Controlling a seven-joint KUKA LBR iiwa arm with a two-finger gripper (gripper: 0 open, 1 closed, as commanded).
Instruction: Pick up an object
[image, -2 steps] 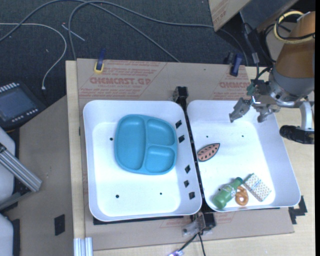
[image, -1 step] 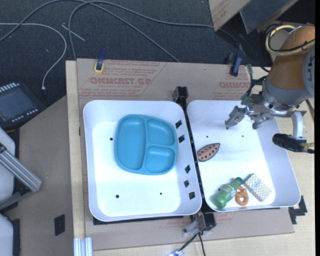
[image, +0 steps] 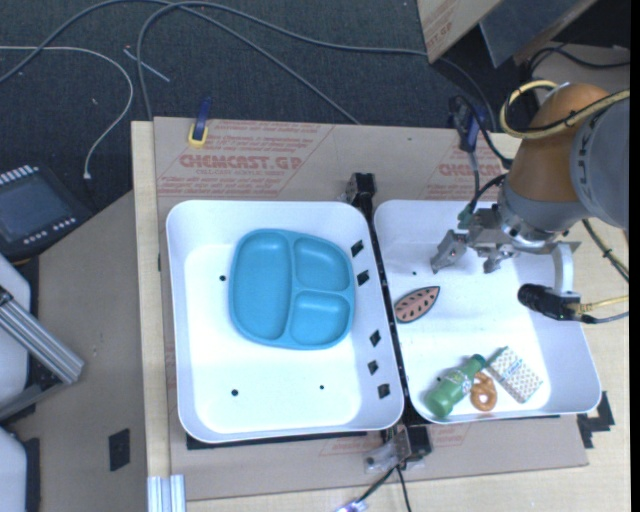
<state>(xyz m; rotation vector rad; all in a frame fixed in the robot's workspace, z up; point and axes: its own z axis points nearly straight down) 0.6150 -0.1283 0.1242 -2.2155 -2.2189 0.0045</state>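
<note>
In the right bin (image: 560, 345) a brown leaf-shaped object (image: 416, 303) lies near the left wall. A green bottle (image: 455, 385), a small pretzel-like ring (image: 483, 393) and a patterned packet (image: 516, 374) sit together near the front edge. My gripper (image: 468, 253) hangs over the back part of this bin, up and right of the brown object, open, its two fingers spread with nothing between them.
The left bin (image: 200, 330) holds a blue divided plate (image: 292, 289). A black divider with clips runs between the bins. Cables and a black connector (image: 547, 299) hang at the right side of the right bin. Cardboard lies under both bins.
</note>
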